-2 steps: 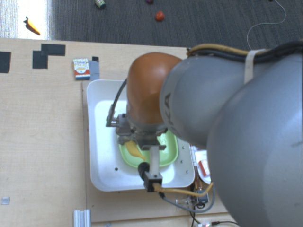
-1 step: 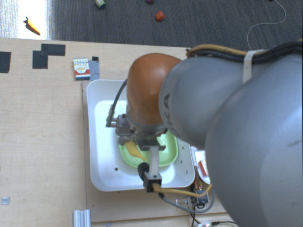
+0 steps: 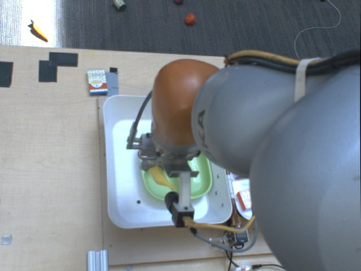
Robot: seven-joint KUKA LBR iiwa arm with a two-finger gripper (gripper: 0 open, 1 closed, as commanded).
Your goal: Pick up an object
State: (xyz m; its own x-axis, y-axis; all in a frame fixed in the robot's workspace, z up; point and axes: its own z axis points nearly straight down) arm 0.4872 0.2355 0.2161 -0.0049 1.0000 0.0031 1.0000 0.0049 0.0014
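The arm (image 3: 271, 145) is reaching in from the right and hanging low over the white bin (image 3: 121, 168), its orange band directly above the light green bowl (image 3: 200, 179) lying near the bin's middle, presumably because the program is targeting what sits there. The gripper (image 3: 163, 174) is sitting just over the bowl, where a yellow piece (image 3: 161, 178) (banana-like, partly hidden) is resting inside; whether anything is grasped or released, I cannot tell.

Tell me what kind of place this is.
Probably a robotics lab: a grey robot arm reaches over a white bin on a wooden bench, with loose cables at its edge.
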